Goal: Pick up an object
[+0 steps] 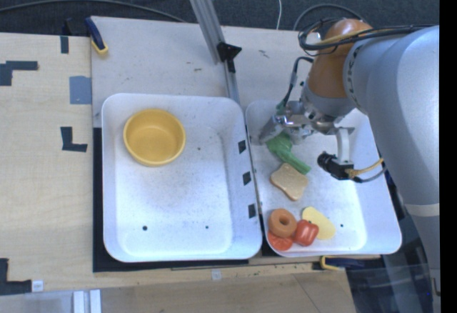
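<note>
My gripper point(280, 130) hangs low over the upper left part of the right bin point(371, 233), right at the upper end of a green toy vegetable point(288, 153) that lies slanted on the bin floor. Just below it lies a tan slice of toast point(288, 181). Near the bin's front edge sit a brown doughnut point(283, 221), a red pepper point(305, 233) and a yellow piece point(319, 221). A yellow bowl point(154, 136) stands in the upper left of the left bin point(178, 226).
The grey arm with its orange band point(335, 65) covers the right bin's upper right side. A slanted metal pole point(203, 4) rises behind the bins. A black cable connector point(335, 165) hangs over the right bin.
</note>
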Motion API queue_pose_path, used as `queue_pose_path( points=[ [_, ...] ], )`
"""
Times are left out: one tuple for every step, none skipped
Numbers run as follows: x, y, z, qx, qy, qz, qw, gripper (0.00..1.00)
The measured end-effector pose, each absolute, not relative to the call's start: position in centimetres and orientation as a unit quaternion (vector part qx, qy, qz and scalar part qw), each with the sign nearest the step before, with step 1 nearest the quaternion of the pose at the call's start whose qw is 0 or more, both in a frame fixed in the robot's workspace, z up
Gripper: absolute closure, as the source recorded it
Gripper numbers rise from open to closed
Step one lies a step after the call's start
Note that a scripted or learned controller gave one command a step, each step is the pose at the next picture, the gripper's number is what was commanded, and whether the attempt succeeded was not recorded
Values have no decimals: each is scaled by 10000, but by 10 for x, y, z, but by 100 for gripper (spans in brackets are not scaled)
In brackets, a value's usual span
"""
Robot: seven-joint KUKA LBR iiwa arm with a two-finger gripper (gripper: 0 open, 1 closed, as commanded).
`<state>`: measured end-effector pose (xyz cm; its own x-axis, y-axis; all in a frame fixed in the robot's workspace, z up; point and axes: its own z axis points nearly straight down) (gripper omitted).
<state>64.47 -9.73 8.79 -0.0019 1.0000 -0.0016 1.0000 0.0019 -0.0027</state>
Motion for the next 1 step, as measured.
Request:
queue_pose_path(
  points=[
    [645, -96, 98, -7060, -7082, 12, 7, 100]
  ],
)
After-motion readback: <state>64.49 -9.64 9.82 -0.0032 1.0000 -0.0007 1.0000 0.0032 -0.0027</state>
